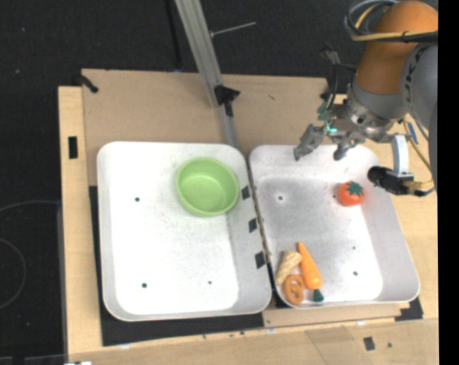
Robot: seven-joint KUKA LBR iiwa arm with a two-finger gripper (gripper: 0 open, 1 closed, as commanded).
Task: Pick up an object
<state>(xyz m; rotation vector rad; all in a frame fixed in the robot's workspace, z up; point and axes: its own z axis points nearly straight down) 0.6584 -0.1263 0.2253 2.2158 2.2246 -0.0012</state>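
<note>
From the camera view I see my gripper (321, 147) hanging over the far edge of the right bin (389, 280), at about twelve o'clock of that bin, with its two fingers (304, 144) spread apart and nothing between them. The arm (389, 59) comes in from three o'clock, its orange band high in the corner.

The nearest candidate is the tomato (350, 194), sitting alone at roughly two o'clock within the right bin, near the gripper but apart from it, toward five o'clock from the fingertips. At six o'clock of the same bin lies a tight cluster against the front wall: a carrot (309, 265), a pale piece (288, 265) touching it, and an orange ring-like piece (294, 287) just below. The green bowl (207, 186) rests in the left bin (123, 280) at one o'clock.

I judge the tomato the cleanest pick, since it stands clear of walls and neighbours. To do this well I would centre the open fingers over it before descending, keep them wide enough to straddle its round body, and close low on it so it does not roll or squirt out; the cluster looks likely to jam
</note>
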